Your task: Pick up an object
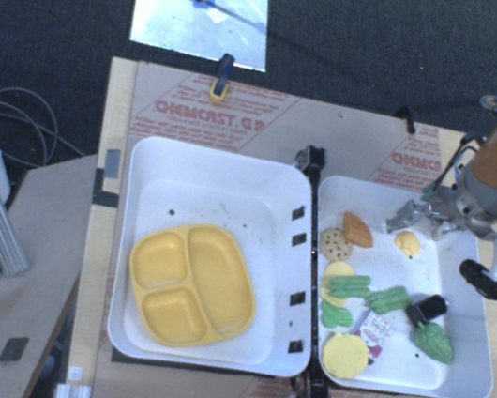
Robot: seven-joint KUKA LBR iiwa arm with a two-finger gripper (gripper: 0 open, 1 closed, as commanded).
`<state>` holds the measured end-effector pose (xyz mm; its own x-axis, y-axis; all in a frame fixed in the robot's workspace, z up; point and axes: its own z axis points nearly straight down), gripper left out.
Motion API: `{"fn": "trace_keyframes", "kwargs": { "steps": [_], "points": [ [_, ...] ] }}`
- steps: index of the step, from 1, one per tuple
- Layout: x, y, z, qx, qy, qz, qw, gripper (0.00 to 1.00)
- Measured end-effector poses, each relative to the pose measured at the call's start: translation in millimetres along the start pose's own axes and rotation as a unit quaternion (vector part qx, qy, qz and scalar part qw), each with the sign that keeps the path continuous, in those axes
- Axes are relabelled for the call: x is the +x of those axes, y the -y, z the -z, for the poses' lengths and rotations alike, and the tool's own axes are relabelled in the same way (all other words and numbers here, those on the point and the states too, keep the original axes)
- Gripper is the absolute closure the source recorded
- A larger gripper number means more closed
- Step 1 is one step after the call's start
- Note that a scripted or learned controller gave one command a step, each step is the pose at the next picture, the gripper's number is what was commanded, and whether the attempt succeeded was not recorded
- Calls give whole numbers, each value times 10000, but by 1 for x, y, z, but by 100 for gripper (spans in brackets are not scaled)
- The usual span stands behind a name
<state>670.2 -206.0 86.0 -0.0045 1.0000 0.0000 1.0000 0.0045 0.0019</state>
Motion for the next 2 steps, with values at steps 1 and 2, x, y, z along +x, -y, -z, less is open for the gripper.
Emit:
{"fn": "trace_keyframes", "kwargs": {
  "steps": [1,2],
  "points": [
    [0,26,-1,7,5,-16,10000,0],
    [0,0,0,-2,0,-1,10000,0]
  ]
}}
